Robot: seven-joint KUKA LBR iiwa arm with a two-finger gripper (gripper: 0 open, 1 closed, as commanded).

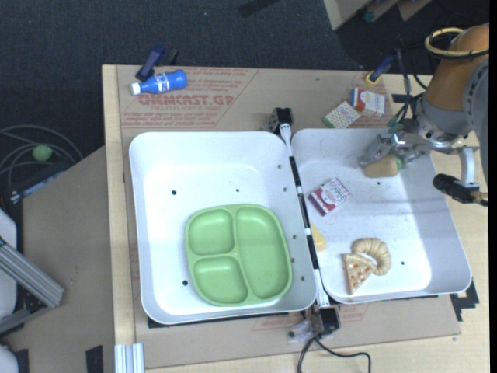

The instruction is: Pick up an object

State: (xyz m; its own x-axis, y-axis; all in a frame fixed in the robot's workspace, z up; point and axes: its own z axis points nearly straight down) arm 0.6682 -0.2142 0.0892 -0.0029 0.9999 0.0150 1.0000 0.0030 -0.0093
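My gripper (386,152) hangs low over the far part of the right bin (435,208), reaching in from the right. A small tan block (381,169) lies right under it, touching or nearly touching; whether it is gripped is unclear. Nearer the middle of that bin lies a red and white packet (330,195). A croissant (371,251) and a pizza slice (356,273) sit near the front edge. A small yellow piece (318,241) rests against the divider.
The left bin (155,177) holds a green divided plate (237,253). On the bench behind the bins lie a blue and white bottle (159,82) and small cartons (356,107). A black clamp (281,119) sits between the bins at the far edge.
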